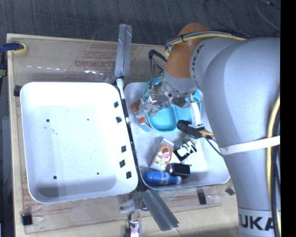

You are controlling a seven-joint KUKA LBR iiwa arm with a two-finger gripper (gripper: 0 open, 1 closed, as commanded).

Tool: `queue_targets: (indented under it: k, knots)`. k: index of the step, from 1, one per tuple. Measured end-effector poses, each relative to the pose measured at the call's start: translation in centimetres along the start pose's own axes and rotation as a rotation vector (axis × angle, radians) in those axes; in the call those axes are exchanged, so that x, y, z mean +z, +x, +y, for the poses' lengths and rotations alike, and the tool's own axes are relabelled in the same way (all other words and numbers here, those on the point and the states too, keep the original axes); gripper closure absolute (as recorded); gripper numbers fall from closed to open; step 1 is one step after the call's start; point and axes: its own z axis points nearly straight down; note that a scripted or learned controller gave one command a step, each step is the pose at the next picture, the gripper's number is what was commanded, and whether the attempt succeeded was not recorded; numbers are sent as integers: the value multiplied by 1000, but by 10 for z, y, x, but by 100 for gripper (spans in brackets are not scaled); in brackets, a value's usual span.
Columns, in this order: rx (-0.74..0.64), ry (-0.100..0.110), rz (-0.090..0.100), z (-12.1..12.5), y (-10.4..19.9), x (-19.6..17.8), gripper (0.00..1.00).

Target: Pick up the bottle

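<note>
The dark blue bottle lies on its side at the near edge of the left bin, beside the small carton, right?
Not quite: the camera view shows the dark blue bottle on its side in the right white bin, at its near edge, beside the small printed carton.

Readable: white letters "UKA", part of a brand name, on the grey arm base [254,221] at the near right. Red print on the cardboard sheet [96,60] behind the bins, upside down, too blurred to make out.
</note>
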Motion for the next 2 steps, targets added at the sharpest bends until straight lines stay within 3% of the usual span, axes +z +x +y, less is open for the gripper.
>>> queue_targets:
  k: [1, 2]
  knots:
    - [187, -76, -9, 15, 72, -82, 100]
    - [384, -85, 0, 24, 143, -83, 100]
